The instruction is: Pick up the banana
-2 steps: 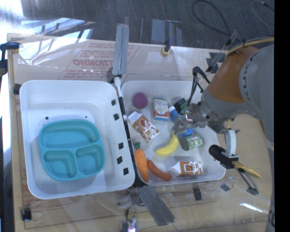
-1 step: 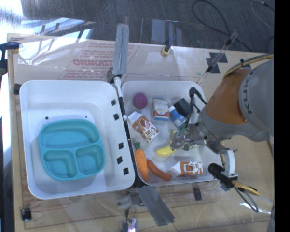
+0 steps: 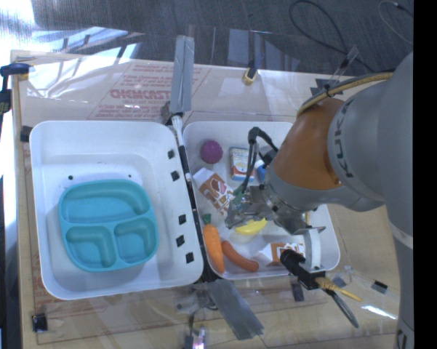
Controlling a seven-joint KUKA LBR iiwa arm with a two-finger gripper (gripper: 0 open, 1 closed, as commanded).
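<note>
beside one banana [image 3: 250, 228] and one carrot [image 3: 214, 248], the gripper [image 3: 241, 211], grip state unclear

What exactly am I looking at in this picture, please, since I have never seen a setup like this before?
You are looking down at a slant from a fixed camera above a bench. The large grey machine with the orange band is a robot arm, reaching in from the right. At its end is a two-finger gripper, low over the right bin.

Two shallow white bins sit side by side. The left bin holds a teal divided tray. The right one holds toy food: a yellow banana just beside the gripper, a carrot, a sausage, a purple ball and some small food packages.

The arm is meant to pick up the banana. From this angle I cannot tell whether anything is gripped.
</note>
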